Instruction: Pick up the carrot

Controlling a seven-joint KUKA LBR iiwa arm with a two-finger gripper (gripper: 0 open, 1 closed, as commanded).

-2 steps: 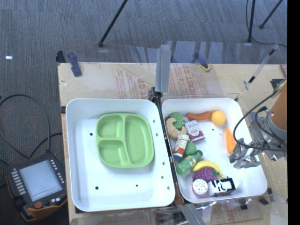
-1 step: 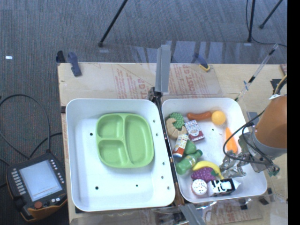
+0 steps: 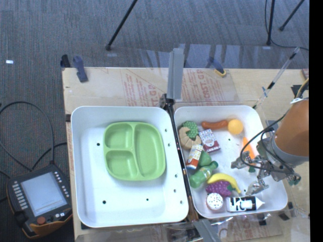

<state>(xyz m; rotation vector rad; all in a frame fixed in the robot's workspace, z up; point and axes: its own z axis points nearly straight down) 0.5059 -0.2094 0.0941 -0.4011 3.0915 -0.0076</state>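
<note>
Crowding the right bin (image 3: 267, 127), toys leave bare floor mainly along its 3 o'clock wall.
The left bin (image 3: 81, 135) holds a green divided tray (image 3: 135, 150); the gripper (image 3: 256, 174) hangs at the right bin's 4 o'clock, fingers spread, gripping nothing; the carrot (image 3: 217, 125) lies at 12 o'clock, touching an orange ball (image 3: 235, 127).

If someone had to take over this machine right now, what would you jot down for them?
Gripper: low over the right bin, near its right side; whether its fingers are open or shut cannot be made out, and nothing shows between them.
Carrot: an orange piece lying in the right bin just up-left of the gripper, partly behind the arm's cables.
Left bin: holds a green divided plate.
Done: the arm is in the right bin, close to the carrot.
Left: grip the carrot and lift it.
</note>
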